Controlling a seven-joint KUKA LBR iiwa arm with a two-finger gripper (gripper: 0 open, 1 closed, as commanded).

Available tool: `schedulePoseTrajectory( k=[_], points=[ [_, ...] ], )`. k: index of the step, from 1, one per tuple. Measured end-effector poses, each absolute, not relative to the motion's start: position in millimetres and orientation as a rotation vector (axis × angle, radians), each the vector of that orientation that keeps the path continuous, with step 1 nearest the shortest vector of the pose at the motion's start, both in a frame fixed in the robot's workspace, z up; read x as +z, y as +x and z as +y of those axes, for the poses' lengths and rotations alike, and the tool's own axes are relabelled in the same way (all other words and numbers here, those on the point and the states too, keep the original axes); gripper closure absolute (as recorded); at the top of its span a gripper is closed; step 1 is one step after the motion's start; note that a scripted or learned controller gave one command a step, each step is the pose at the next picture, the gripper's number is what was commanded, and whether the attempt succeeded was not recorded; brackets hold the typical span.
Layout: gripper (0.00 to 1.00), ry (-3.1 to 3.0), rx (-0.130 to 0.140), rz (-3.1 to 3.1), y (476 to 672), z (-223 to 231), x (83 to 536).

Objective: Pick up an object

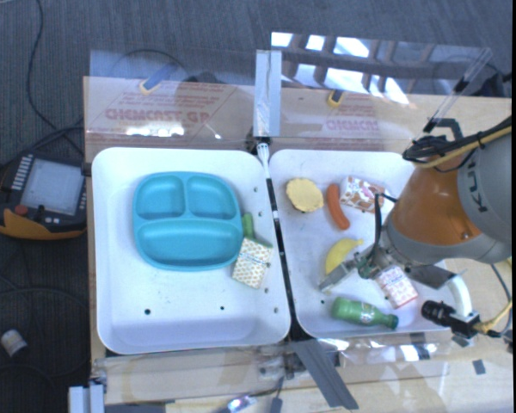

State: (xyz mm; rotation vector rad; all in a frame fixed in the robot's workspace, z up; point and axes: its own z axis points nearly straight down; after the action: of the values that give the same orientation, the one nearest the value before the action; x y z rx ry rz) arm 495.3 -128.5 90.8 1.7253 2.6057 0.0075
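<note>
Grey carpet surrounds the bench, with cables and a pendant [41, 198] at the left edge of the frame. I see two white bins: the left bin [120, 317] holds a blue tray [186, 218] and a packet [253, 262]; the right bin [305, 312] holds a bun [304, 195], sausage [336, 206], yellow banana [341, 253], and green bottle [363, 312] lying low in the frame. My gripper [354, 268] sits just beside the banana, fingers slightly apart, gripping nothing I can see.

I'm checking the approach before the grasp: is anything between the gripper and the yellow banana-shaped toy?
Nothing visible does. The gripper sits right beside the yellow banana-shaped toy in the right white bin, with bare floor between.
</note>
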Motion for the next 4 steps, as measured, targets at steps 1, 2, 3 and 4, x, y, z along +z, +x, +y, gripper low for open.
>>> schedulePoseTrajectory(
  k=[1,2,3,4],
  points=[
    [0.0,1.789,-0.003,2.586,495.5,-90,183],
    [0.0,1.748,0.009,2.598,513.2,-105,90],
    [0.0,1.688,-0.002,2.653,489.2,-67,183],
    [0.0,1.284,0.004,2.861,485.7,-146,89]
  ],
)
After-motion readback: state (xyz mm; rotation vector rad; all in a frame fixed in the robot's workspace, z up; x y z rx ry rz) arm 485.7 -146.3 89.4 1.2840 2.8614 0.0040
